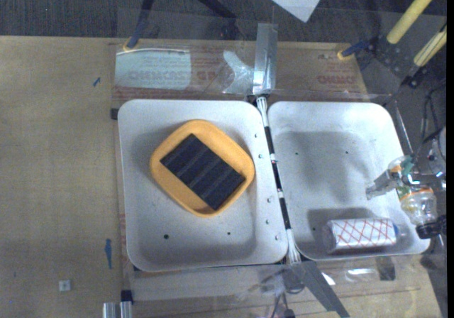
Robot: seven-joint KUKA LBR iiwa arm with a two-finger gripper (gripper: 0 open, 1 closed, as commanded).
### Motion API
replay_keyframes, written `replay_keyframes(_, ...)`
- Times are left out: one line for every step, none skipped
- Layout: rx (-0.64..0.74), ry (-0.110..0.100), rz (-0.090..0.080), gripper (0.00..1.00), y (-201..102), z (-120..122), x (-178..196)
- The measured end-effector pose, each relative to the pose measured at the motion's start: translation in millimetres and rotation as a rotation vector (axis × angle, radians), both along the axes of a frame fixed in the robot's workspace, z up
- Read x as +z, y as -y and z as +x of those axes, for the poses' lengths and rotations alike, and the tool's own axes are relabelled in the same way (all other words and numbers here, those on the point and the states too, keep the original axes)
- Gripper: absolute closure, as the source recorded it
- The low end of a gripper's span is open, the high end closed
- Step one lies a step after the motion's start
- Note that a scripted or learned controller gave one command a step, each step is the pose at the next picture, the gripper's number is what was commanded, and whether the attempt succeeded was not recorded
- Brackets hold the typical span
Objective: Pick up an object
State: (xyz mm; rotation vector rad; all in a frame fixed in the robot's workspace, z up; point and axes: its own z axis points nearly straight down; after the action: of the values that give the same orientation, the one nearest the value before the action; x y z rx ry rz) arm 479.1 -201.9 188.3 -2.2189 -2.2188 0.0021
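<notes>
in the right bin [333, 139], a cylinder with a red and white lattice wrap [360, 233] is lying on its side near the front wall. the gripper [383, 185] is reaching in over the bin's right edge, up and to the right of the cylinder and apart from it; whether it is released or clenched, i cannot tell. a yellow pad with a dark ribbed top [201, 167] is sitting in the left bin [142, 231].

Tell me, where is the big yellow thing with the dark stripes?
The yellow thing lies in the middle of the left bin in the camera view, tilted at an angle, across the divider from the red-checked cylinder in the right bin.
</notes>
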Motion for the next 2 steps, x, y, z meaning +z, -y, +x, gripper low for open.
replay_keyframes(0.216, 0.007, -0.004, 0.0, 10, 1, 77)
replay_keyframes(-0.059, 0.0, 0.0, 0.0, -44, 55, 2)
